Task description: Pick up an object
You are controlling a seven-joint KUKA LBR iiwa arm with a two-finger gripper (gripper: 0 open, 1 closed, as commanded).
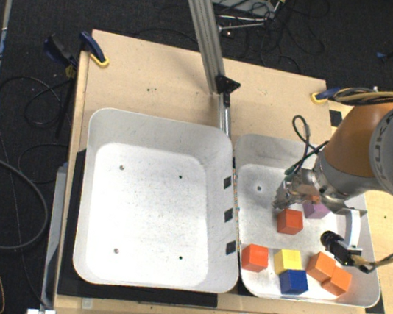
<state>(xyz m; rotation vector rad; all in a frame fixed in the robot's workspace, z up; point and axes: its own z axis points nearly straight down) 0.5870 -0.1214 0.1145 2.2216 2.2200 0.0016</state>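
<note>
The claw (290, 197) is hanging over the right bin (256, 159), its metal fingers pointing down toward a red block (291, 221) just below them. Whether the fingers are apart or together cannot be told, since the wrist and cabling are blocking the tips, and no block is showing between them. The red block is sitting on the bin floor near the bin's middle, and whether the claw is touching it cannot be told. A purple block (315, 208) is peeking out at about 2 o'clock from the red one, mostly hidden under the arm (377, 145).

The arm is reaching in from 3 o'clock, smooth grey with a glossy orange band, and a thin black cable is looping above the wrist.

Along the bin's 6 o'clock edge more blocks are lying in a loose row: an orange block (255, 256) at the 7 o'clock corner, a yellow block (287, 260) beside it, a blue block (294, 281) touching the yellow one at its 5 o'clock, and an orange pair (330, 273) toward 4 o'clock. All look like matte, square-edged cubes.

The left bin (111, 131) is a shallow white tray with rounded corners and a speckled floor. Both bins are resting on a pale, fibreboard-like table (158, 72).
</note>
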